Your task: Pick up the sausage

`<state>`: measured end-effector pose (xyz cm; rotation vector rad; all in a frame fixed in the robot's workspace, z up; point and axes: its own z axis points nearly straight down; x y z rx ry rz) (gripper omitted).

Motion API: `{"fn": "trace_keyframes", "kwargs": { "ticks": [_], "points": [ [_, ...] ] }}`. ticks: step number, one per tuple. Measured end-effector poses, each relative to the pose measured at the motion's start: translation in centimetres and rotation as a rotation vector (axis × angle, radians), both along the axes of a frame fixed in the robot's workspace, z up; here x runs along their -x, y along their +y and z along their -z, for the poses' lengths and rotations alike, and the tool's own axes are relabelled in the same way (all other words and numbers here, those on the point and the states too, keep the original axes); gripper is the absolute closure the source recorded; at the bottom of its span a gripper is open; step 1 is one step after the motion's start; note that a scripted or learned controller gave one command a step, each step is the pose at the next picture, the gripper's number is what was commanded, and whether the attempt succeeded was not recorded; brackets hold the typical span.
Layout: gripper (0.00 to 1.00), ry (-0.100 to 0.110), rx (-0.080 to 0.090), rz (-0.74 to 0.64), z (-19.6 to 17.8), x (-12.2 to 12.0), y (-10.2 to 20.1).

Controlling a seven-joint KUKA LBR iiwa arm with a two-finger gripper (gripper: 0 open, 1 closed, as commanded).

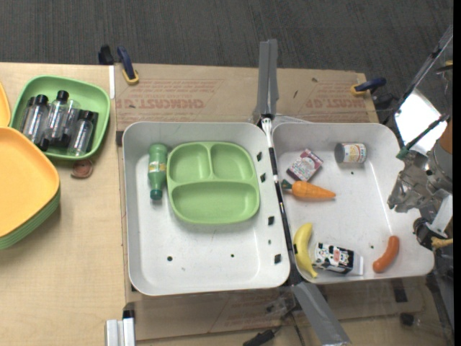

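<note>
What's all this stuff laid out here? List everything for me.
Orange-red sausage: 1, right bin, near corner.
Orange toy carrot: 1, right bin.
Yellow banana: 1, right bin.
Small tin can: 1, right bin.
Black-and-white carton: 1, beside banana.
Purple packet: 1, right bin.
Green divided plate: 1, left bin.
Green bottle: 1, left bin.
Green tray of dark bottles: 1, bench left.
Orange plates: stack, far left.
End effector: 1, grey, right bin edge.
</note>
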<state>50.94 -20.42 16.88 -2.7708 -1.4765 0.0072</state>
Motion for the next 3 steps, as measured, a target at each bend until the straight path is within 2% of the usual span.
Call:
{"fn": "trace_keyframes", "kwargs": {
  "ticks": [1,2,3],
  "points": [
    [1.00,0.002,0.001,0.518,7.9,2.0,1.8],
    [1.00,0.000,-0.002,0.637,7.8,2.8,-1.6],
    [1.00,0.003,-0.004,0.352,7.9,3.3,-1.6]
  ]
}}
